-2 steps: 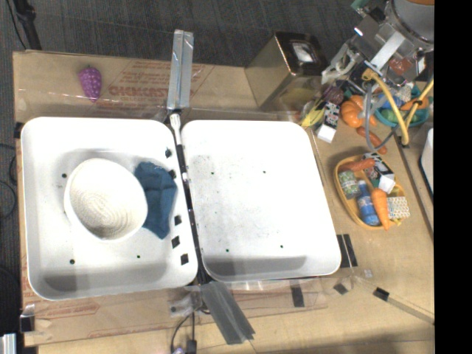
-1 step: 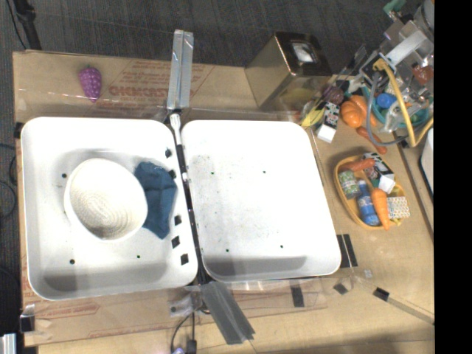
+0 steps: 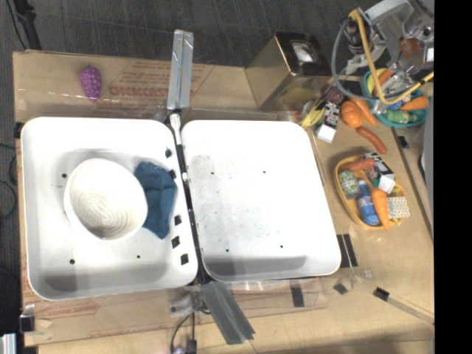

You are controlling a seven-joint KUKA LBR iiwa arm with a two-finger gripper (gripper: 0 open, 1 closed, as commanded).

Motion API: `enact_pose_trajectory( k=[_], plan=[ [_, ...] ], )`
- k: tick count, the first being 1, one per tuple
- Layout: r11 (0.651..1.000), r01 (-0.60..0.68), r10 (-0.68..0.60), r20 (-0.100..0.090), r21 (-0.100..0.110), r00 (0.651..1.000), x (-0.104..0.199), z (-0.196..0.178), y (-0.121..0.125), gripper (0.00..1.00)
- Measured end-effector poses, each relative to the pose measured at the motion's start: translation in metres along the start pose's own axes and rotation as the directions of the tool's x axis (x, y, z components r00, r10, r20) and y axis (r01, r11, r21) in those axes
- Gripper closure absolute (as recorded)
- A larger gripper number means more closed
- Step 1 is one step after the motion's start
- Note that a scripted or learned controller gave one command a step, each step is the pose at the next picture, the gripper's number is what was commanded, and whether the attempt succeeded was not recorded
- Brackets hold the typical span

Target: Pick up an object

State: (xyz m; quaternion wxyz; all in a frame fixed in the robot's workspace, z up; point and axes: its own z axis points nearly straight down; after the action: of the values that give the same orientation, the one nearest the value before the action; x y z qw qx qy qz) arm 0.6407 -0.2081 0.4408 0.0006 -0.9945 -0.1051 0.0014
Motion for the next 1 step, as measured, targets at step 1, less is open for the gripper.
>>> enact_pose_trajectory(
  k=[1],
  plan=[
    [1.000, 0.009, -0.009, 0.002, 0.003, 1.000, 0.0014, -0.0090, -0.0025, 1.00]
  ],
)
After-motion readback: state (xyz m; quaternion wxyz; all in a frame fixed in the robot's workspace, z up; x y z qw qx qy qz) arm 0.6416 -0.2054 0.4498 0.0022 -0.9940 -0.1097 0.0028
